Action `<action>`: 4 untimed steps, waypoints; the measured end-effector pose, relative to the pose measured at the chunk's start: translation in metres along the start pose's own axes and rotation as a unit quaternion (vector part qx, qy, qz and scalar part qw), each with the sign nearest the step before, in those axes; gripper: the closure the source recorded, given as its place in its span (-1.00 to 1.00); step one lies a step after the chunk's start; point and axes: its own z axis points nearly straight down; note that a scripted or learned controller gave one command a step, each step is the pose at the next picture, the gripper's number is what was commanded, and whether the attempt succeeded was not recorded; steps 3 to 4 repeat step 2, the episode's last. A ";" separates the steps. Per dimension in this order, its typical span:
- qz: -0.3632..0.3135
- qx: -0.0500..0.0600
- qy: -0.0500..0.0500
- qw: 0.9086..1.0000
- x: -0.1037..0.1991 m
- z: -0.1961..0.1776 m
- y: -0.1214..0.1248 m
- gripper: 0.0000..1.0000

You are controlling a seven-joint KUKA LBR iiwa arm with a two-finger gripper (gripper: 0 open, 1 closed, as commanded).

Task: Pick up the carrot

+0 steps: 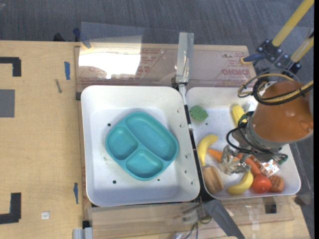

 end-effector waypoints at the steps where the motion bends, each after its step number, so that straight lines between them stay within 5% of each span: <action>1: 0.200 -0.002 0.002 0.980 -0.037 -0.088 0.063 1.00; 2: 0.112 -0.006 0.008 0.994 -0.006 -0.011 0.005 1.00; 4: 0.112 -0.006 0.008 0.994 -0.006 -0.011 0.005 1.00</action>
